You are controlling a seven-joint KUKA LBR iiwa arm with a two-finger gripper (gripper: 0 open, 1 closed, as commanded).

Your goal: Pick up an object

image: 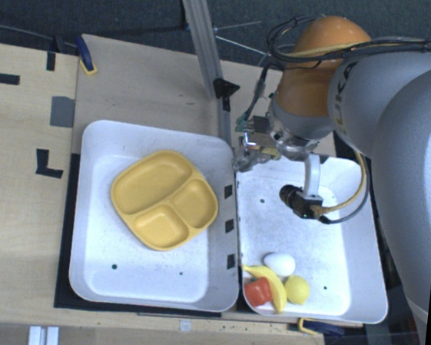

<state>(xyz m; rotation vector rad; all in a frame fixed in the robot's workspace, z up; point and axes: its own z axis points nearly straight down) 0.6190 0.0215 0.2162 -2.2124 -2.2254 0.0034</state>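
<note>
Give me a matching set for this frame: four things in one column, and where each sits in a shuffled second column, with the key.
Things:
1. yellow divided plate
2. white egg
3. banana
4. gripper

Places:
A. near corner of the right bin, curving between a red piece and a yellow piece
B. far left corner of the right bin, by the wall between the bins
C. middle of the left bin
D. right bin, just beyond the fruit cluster

Pairs: 1-C, 2-D, 3-A, 4-B
</note>
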